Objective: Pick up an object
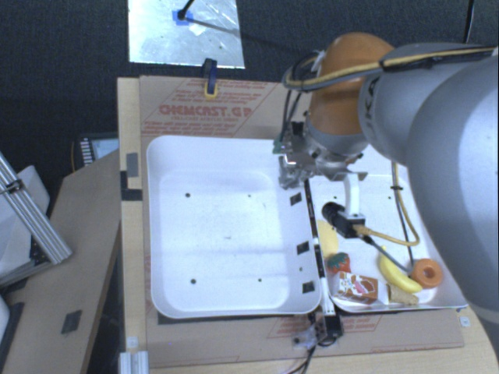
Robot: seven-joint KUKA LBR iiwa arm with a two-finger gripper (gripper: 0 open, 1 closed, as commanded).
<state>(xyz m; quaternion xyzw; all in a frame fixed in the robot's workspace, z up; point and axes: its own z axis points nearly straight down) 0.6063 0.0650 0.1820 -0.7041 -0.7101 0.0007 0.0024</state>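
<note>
My gripper (pixel 291 168) hangs low over the rim where the two white bins meet, at the far left corner of the right bin (pixel 405 305). Nothing shows in its grasp. The big grey arm with its orange band (pixel 347 76) covers most of that bin. Along the right bin's near side lie a yellow banana (pixel 394 273), an orange ring (pixel 426 273), a red and white packet (pixel 357 287), a small red piece with a green top (pixel 338 263) and a pale yellow piece (pixel 329 240). All of them sit nearer the camera than the gripper and apart from it.
The left bin (pixel 226 232) sits beside the gripper on brown cardboard (pixel 203 107). A clamp (pixel 209 75) stands at the cardboard's far edge under a shiny sheet (pixel 185 22). An aluminium rail (pixel 31 216) leans at the far left.
</note>
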